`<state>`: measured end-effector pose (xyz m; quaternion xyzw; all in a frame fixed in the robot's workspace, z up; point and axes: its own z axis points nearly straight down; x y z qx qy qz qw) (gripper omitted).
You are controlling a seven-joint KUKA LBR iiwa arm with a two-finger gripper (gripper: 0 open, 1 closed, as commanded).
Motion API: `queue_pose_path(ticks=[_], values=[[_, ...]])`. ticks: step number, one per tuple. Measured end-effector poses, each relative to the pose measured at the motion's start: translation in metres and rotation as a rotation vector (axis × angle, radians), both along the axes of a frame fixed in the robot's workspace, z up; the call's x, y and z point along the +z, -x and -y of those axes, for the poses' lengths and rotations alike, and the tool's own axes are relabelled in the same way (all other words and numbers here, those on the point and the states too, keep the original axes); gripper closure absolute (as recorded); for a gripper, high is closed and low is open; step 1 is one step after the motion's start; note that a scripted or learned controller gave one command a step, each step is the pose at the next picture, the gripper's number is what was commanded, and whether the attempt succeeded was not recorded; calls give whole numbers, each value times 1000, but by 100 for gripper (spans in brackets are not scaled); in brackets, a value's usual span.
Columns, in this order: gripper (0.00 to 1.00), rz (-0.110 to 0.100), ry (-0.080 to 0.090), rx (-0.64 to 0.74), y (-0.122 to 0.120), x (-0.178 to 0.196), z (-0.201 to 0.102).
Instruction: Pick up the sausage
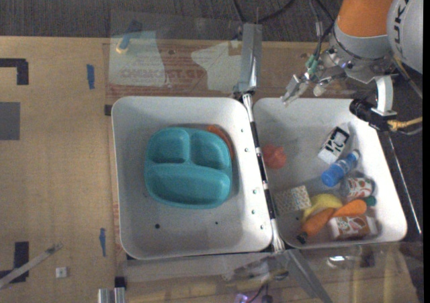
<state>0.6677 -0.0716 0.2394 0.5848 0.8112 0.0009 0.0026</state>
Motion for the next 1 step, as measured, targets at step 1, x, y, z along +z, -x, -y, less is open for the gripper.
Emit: queue_pose_path(ticks=[1], values=[[0, 1, 0, -35, 0, 106, 18]])
